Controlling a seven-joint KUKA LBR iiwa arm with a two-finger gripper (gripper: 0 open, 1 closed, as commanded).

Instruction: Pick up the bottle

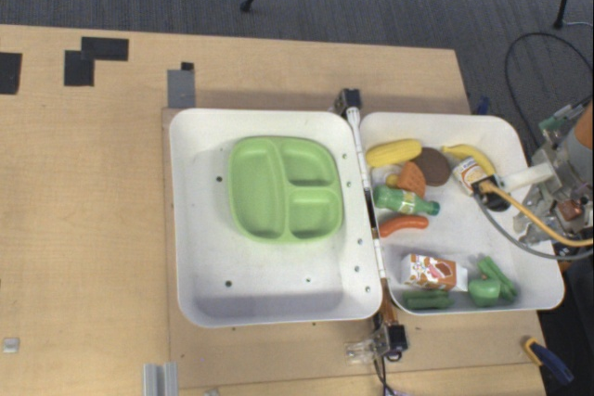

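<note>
End effector (560, 204) at the view's right edge, above the right rim of the right bin (520, 153), well apart from the bottle. Cannot tell whether wide, narrow or closed on anything.

Farthest left, bare counter (83, 227) with black marks (96, 58) near its top left corner. Next, left bin (200, 283), holding a green plate (283, 188) with three compartments, lying flat near the middle. Side by side with that bin and touching it along the shared wall, the right bin.

Just inside the right bin's left wall, bottle (403, 200): green with an orange band, lying on its side, neck toward that wall. Above it, a yellow banana (393, 152), and between the two an orange piece (408, 177), touching the bottle's upper side. Just below the bottle, a red sausage (403, 223). Right of the orange piece and touching it, a brown disc (432, 165). Nearer the front wall, a white and red packet (430, 272), with a dark green piece (427, 300) just below it against the front rim. Farther right, just beside the disc, a yellow piece (467, 162) with a white label, near the back wall. In the front right corner, a bright green toy (490, 285). Bottle resting in the bin, ungripped.
</note>
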